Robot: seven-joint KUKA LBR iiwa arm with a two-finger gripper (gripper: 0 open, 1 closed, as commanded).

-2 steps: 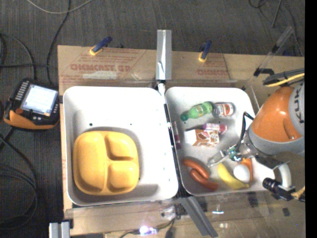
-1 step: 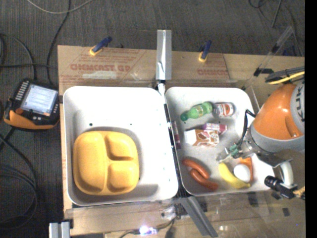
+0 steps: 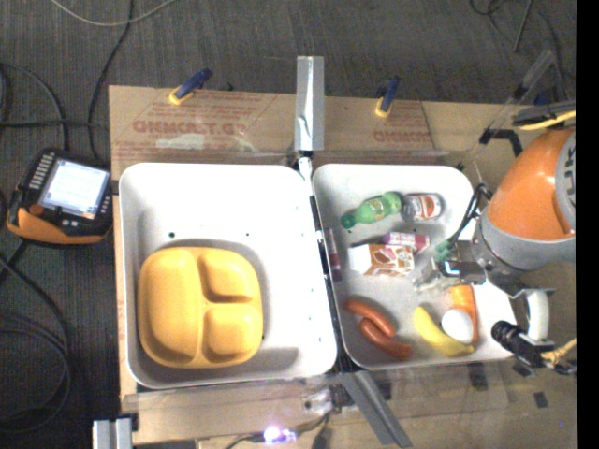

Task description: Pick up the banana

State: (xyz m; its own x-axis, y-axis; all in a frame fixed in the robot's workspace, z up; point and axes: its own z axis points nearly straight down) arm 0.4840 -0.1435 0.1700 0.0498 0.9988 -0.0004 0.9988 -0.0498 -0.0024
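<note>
Banana (image 3: pixel 438 333) lies flat at the front of the right bin (image 3: pixel 393 178), touching a white egg-like thing (image 3: pixel 458 325) on its right, with an orange item (image 3: pixel 462 298) just behind that. Red sausage (image 3: pixel 377 326) sits left of the banana, apart from it. Snack packet (image 3: pixel 390 255), green bottle (image 3: pixel 372 210) and can (image 3: pixel 422 206) are further back. Hand (image 3: pixel 447 267) is just behind the banana, over the bin; can't tell if it's spread or pinched. Yellow tray (image 3: pixel 199 304) is in the left bin (image 3: pixel 168 195).
</note>
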